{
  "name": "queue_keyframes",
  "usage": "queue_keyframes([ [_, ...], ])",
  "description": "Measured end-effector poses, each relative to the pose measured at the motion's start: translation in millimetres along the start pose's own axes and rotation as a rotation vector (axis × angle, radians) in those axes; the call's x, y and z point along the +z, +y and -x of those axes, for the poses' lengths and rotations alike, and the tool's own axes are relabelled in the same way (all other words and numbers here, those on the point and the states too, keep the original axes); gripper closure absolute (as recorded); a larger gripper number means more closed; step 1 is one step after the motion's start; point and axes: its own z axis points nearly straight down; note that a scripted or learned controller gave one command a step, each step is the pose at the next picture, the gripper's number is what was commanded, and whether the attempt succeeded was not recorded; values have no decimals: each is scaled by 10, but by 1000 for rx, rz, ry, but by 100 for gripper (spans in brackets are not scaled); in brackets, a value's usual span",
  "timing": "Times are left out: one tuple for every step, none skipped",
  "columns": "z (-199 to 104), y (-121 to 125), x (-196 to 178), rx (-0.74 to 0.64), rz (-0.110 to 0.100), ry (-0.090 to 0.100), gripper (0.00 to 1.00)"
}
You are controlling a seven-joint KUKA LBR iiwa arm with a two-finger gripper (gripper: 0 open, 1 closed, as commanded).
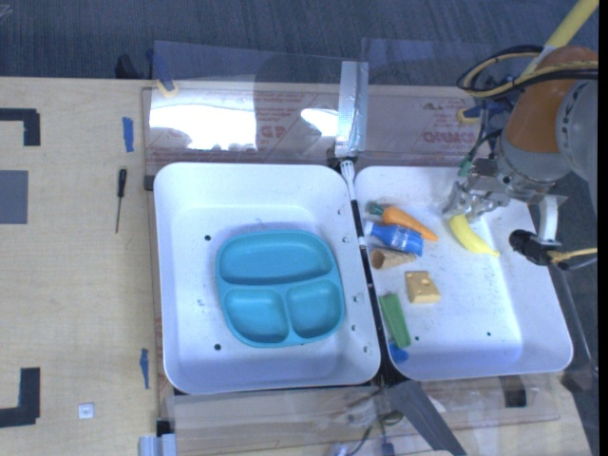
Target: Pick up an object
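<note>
Green marker (394, 319) hugs right bin's (532, 350) left wall; centre floor bare.

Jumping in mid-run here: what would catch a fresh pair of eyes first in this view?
Most likely the big blue divided tray, alone in the left bin. Next, the cluster of small items in the right bin: an orange carrot, a blue bottle, a tan block, a green piece. The gripper hangs right above a yellow banana near that bin's far right.

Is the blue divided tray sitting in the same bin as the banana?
No. The blue divided tray lies in the left bin, while the banana lies in the right bin.
</note>
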Motion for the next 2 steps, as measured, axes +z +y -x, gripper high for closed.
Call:
queue_keyframes([
  [-3,11,-112,-2,3,-1,100],
  [-782,-760,-1006,-51,6,3,100],
])
